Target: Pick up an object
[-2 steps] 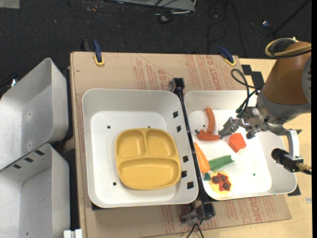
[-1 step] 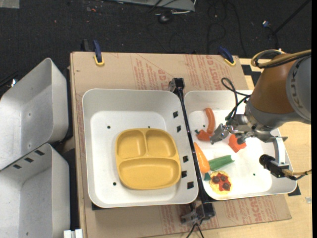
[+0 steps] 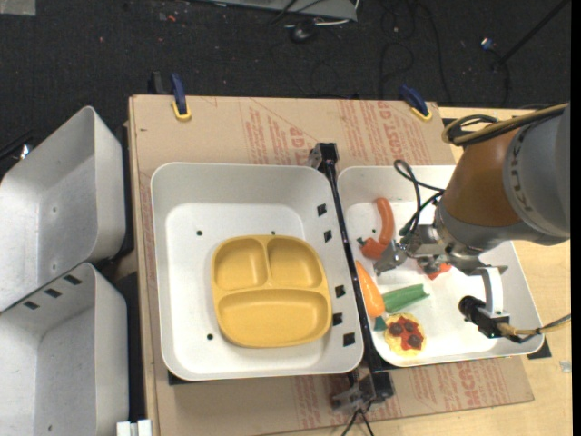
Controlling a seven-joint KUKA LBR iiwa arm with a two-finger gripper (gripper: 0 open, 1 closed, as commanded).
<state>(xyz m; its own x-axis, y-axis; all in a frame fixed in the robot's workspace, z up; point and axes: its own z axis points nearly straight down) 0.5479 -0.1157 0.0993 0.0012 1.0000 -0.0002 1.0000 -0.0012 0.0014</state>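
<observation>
Claw (image 3: pixel 397 254) low in the right bin (image 3: pixel 517 271) (finger state cannot be told), beside the sausage (image 3: pixel 386 221). Nearer: carrot (image 3: pixel 369 290), green pod (image 3: pixel 405 295), small pizza (image 3: pixel 405 333). Left bin (image 3: pixel 182 207) holds a yellow divided tray (image 3: pixel 270 291).

Two bins (image 3: pixel 172 243); one tray (image 3: pixel 270 291)

Bins (image 3: pixel 172 243) white. Divided plate (image 3: pixel 270 291) yellow. Sausage (image 3: pixel 386 221) red-orange. Carrot (image 3: pixel 369 291) orange. Pod-like piece (image 3: pixel 404 295) green. Small pizza (image 3: pixel 405 333) yellow, dark red spots, maybe pepperoni. Arm (image 3: pixel 508 184) grey, orange band. Surface (image 3: pixel 272 125) brown, red print.
</observation>
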